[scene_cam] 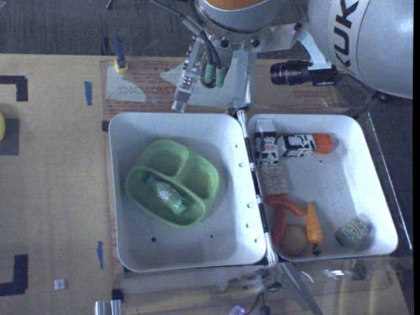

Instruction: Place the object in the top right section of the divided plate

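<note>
A green divided plate [197,169] lies in the left white bin [131,241], turned at a slant. A small pale-green packet [167,196] rests in the plate's long lower-left section. The two other sections hold nothing. My gripper [210,105] hangs above the back rim of the left bin, beyond the plate. Its fingers [184,89] stand apart with nothing between them.
The right bin [374,195] holds a cow-patterned carton [296,144] with an orange cap, a small carton [266,149], a red pepper [286,206], a carrot [314,224], a potato [294,240] and a small can [354,230]. A black camera [303,73] sticks out beside the wrist.
</note>
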Controlling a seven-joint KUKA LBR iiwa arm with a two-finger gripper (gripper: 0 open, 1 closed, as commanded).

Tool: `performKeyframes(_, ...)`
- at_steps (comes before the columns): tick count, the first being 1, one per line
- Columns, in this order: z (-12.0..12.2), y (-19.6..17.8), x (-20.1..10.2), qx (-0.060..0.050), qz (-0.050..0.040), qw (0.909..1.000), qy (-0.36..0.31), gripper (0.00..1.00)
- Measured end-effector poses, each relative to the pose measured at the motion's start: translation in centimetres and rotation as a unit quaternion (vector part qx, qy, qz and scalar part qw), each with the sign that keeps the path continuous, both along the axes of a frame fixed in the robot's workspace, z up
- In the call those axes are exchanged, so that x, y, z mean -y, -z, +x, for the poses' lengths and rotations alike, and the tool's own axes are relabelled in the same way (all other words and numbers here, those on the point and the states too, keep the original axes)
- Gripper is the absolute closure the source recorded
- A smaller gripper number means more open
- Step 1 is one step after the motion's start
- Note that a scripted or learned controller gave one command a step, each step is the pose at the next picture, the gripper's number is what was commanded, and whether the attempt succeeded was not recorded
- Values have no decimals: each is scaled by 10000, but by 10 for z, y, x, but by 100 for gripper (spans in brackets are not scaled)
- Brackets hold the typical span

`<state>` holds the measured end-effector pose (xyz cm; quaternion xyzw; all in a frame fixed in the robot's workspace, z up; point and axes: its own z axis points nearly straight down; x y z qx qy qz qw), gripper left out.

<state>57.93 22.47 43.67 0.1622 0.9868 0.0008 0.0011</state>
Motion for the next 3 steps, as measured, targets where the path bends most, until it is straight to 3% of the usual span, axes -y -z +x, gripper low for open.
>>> performKeyframes(1,0,0,0,1,-2,10000,-2,0)
performKeyframes(2,1,-12,-1,44,10,10000,-6,100)
performKeyframes(3,-57,83,-1,6,2,9985,-555,100)
